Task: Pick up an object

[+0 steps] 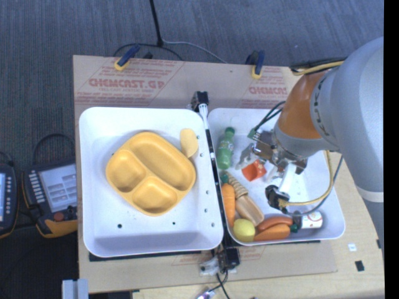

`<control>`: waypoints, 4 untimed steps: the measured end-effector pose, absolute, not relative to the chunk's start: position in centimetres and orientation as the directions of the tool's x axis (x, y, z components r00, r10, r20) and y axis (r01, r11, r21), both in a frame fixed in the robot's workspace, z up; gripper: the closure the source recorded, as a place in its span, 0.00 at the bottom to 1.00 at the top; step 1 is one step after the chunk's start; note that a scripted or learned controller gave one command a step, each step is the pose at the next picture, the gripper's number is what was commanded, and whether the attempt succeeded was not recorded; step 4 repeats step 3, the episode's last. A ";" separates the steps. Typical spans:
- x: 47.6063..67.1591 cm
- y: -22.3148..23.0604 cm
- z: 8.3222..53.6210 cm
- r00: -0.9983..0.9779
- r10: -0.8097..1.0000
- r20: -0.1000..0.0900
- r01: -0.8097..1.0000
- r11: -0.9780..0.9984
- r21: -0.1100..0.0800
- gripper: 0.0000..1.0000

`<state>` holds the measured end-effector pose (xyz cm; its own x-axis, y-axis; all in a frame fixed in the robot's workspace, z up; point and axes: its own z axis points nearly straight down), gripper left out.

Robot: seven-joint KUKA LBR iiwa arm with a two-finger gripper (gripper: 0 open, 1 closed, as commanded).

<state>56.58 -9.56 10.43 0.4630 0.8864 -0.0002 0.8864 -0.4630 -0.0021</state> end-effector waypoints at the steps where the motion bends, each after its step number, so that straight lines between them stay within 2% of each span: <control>1: 52.3 -9.9 9.5 0.253 0.967 0.001 0.967 -0.253 0.036 0.00; 2: 57.6 -9.7 9.4 0.310 0.951 -0.001 0.951 -0.310 0.016 0.00; 3: 57.7 -9.8 10.4 0.311 0.950 -0.002 0.950 -0.311 0.019 1.00; 4: 57.7 -9.8 10.4 0.311 0.950 -0.002 0.950 -0.311 0.019 1.00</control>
